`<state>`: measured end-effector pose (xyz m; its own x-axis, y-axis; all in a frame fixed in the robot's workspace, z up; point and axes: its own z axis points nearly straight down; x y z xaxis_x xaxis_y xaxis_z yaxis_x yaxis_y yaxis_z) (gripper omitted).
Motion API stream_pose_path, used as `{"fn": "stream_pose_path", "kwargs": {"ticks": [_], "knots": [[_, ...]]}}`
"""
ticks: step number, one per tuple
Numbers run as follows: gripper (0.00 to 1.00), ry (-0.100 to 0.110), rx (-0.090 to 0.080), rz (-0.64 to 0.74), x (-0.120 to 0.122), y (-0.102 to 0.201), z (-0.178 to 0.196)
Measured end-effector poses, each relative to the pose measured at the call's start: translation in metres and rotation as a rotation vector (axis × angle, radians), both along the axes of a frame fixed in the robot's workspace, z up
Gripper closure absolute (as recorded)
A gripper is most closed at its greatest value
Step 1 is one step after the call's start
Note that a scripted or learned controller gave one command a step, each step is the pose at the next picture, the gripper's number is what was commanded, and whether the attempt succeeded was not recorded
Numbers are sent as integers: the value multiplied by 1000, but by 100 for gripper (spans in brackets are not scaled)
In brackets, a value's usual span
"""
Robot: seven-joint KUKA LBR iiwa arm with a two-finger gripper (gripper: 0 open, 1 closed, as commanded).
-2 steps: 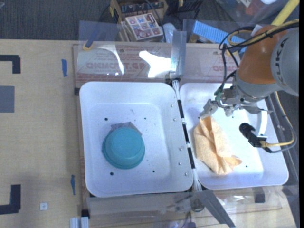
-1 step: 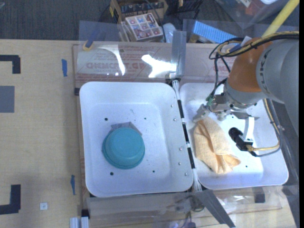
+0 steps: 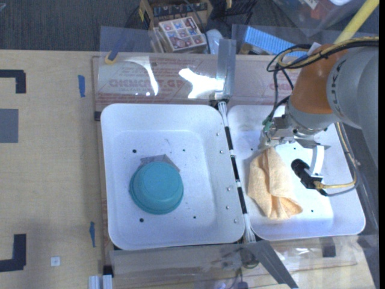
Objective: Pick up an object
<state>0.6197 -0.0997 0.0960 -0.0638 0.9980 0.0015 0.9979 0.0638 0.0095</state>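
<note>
Orange cloth (image 3: 272,185) runs lengthwise up the right bin (image 3: 346,221); whether the fingers (image 3: 268,138) grip it, cannot tell.

bench (image 3: 48,161): wooden | left bin (image 3: 120,131): teal bowl (image 3: 157,188) | right bin (image 3: 343,215): tan cloth (image 3: 271,185)
</note>
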Motion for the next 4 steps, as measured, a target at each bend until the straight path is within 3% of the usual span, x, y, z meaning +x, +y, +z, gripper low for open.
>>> {"fn": "stream_pose_path", "kwargs": {"ticks": [1,2,3,4], "knots": [[100,9,-4,212,3,26,104],[100,6,-5,316,49,31,87],[0,6,-6,316,49,31,87],[0,7,-3,155,34,3,-3]]}}
